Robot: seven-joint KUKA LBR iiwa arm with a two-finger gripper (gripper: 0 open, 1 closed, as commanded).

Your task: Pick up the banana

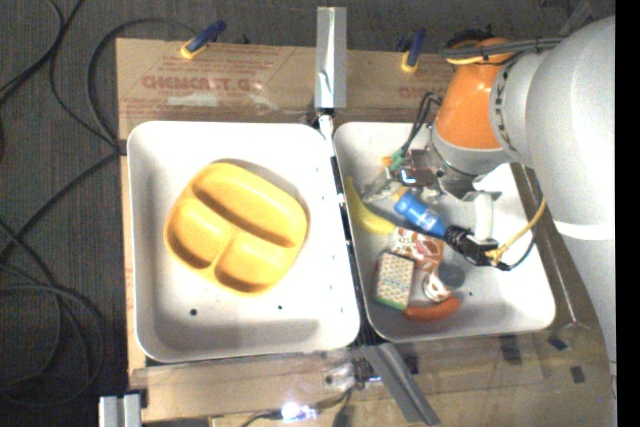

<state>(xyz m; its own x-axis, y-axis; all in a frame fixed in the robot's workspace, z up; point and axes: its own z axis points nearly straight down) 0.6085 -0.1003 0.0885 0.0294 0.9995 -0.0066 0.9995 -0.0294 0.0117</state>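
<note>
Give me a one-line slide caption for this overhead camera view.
KUKA arm's gripper reaches into the cluttered right bin above the banana; a yellow divided plate sits in the left bin.

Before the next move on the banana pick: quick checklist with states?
1. Banana located: ok, in the right bin, by its left wall.
2. Banana fully exposed: not ok, the arm's wrist covers its right part.
3. Gripper over the banana: ok, it sits just above it.
4. Finger state: cannot tell.
5. Banana held: cannot tell, nothing shows between the fingers.
6. Clutter nearby: not ok, a blue item, a box and a sausage lie close.
</note>
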